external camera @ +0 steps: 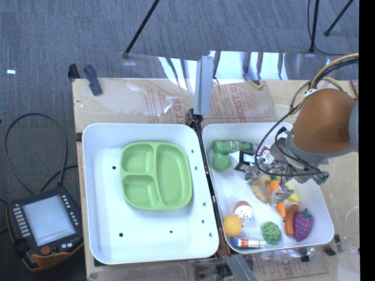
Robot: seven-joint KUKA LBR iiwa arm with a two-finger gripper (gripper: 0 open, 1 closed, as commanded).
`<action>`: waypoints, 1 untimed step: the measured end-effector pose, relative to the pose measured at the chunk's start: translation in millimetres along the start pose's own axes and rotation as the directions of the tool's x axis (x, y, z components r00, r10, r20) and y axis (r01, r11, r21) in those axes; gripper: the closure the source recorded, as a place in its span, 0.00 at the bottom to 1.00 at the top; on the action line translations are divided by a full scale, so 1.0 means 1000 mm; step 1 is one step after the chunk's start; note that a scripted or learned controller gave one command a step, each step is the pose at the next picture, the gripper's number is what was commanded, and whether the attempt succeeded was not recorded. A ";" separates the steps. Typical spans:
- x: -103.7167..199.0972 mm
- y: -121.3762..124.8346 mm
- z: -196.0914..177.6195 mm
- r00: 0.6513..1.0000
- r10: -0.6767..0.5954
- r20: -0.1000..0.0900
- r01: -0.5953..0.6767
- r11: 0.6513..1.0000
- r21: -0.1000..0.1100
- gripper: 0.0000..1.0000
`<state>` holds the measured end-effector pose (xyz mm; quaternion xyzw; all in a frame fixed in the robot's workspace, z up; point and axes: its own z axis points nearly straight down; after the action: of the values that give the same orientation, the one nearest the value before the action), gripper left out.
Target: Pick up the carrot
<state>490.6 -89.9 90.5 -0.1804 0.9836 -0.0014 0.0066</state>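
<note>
Carrot (pixel 290 220): one, lying in the right bin (pixel 225 215) beside the purple grapes (pixel 303 224).
Gripper (pixel 280 187): low over the right bin, just above the carrot; open or closed, cannot tell.
Bins: two, white.
Left bin (pixel 102 215): one green divided plate (pixel 156 175).
Bench (pixel 135 101): brown board on grey carpet.

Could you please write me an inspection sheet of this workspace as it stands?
Surface: two white bins side by side; the left bin holds a green divided plate.
Job's things: carrot lies in the right bin, beside the purple grapes.
Clutter: green bottle, orange ball, broccoli, small tube.
Grippers: gripper low over the right bin's toys; carrot not between its fingers.
Cables: black cable on the floor, left.
Surroundings: teach pendant, tripod legs, carpet.
</note>
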 end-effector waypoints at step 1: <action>-0.054 -0.101 0.004 0.978 -0.209 -0.008 0.209 0.978 -0.009 1.00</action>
<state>576.8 -165.0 88.0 -0.2828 0.9592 0.0012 0.0015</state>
